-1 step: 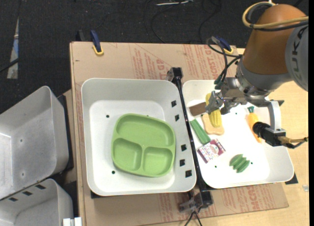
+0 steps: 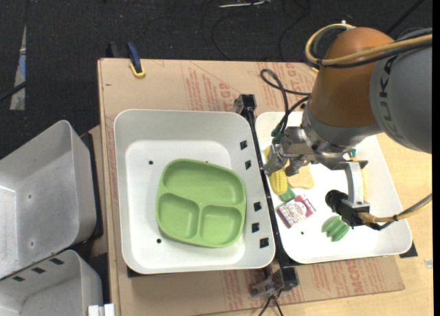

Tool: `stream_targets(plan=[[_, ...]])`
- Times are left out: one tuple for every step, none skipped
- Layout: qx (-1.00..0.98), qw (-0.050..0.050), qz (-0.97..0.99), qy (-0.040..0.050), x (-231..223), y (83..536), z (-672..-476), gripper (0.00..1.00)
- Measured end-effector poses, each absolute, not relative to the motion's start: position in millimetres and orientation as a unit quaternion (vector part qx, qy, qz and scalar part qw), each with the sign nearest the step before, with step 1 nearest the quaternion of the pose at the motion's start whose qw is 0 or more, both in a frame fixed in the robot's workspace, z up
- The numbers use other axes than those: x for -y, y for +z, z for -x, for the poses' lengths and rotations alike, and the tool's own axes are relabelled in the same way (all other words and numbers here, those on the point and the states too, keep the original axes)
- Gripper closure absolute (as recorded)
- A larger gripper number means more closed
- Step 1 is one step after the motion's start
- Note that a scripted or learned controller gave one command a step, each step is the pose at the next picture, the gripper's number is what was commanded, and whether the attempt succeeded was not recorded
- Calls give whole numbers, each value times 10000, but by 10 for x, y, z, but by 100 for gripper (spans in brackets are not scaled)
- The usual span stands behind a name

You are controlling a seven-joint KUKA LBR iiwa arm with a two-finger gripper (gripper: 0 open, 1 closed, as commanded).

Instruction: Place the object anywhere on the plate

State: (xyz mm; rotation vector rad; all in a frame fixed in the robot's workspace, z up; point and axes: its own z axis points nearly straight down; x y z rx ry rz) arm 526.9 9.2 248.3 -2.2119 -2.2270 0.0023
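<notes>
Green and moulded into three compartments, the plate sits alone in the left bin, slightly toward that bin's near right corner and holding nothing. The right bin holds every loose item. A yellow toy corn cob lies by its left wall, roughly midway along it, so the wall between the two bins separates the cob from the plate. Just beside the cob, toward the bin's middle, lies a flat pale-yellow piece that I cannot name. A small pink-and-white packet lies nearer the front edge, close to the cob without clearly touching it. A green toy vegetable, perhaps a pod, lies toward the front of the bin, right of the packet.

The grey arm, with its orange band, reaches in over the far right of the right bin and hides much of the floor there. The gripper hangs at the bin's left wall, directly above the far end of the corn cob. From this slanted view I cannot tell whether it is spread or closed, or whether it touches the cob.

Both bins rest on a brown cardboard-covered bench, and a blue-and-yellow clamp sits at the bench's far left edge.
</notes>
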Motion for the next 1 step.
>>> stream_targets(plan=[[7093,17,7049,10,-540,2326,-5062,100]])
